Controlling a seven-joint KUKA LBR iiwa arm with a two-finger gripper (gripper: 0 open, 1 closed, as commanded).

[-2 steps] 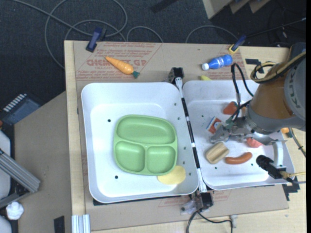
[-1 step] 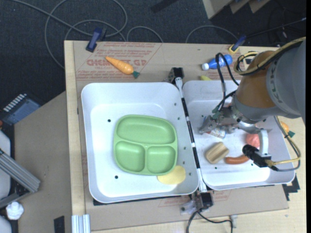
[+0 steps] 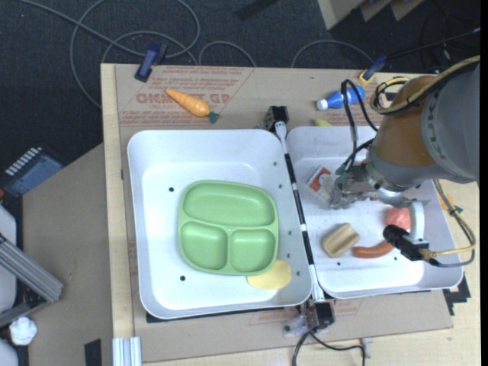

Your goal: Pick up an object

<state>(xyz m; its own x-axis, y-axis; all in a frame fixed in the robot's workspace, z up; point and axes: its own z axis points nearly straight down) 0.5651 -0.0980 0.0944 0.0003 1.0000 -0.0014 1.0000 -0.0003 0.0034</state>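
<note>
Cardboard-topped surface [image 3: 229, 90] set on dark carpet [image 3: 61, 67] strewn with cables, orange carrot [image 3: 191, 103] laid at 11 o'clock, bread piece [image 3: 339, 239] in right bin [image 3: 366, 280], hand [image 3: 341, 191] lowered above it, grip state cannot be told.

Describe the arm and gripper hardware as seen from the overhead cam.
The arm is a bulky rounded grey body with an orange band above the wrist. The gripper is a small metallic grey assembly. A black cable loops along the wrist toward it.
</note>
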